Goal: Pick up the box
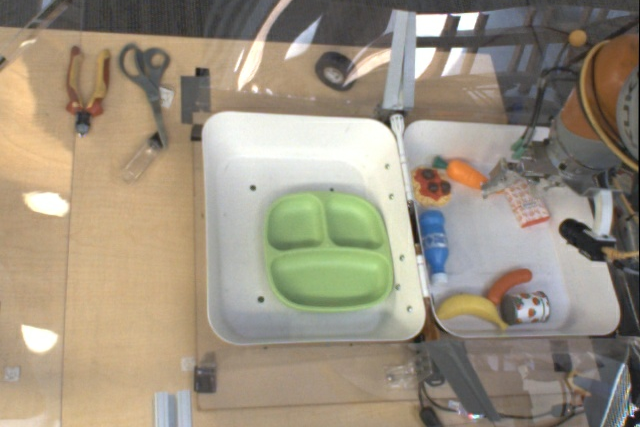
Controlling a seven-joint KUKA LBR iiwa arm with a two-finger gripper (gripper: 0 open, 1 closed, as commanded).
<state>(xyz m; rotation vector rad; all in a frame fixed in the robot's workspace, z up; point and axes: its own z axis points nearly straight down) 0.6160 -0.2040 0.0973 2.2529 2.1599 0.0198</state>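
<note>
The box (528, 206) is a small white carton with red print, lying flat in the upper right part of the right bin (590, 320). My gripper (503, 177) reaches in from the right and hovers just above and to the left of the box, over its upper left corner. From this view I cannot tell if it touches the box. Nothing shows as lifted off the bin floor.
The right bin also holds an orange carrot (465, 174), a pizza toy (432, 185), a blue bottle (434, 243), a banana (470, 310), a red sausage (510, 281) and a small can (528, 307). A green divided plate (328, 250) lies in the left bin (230, 215).
</note>
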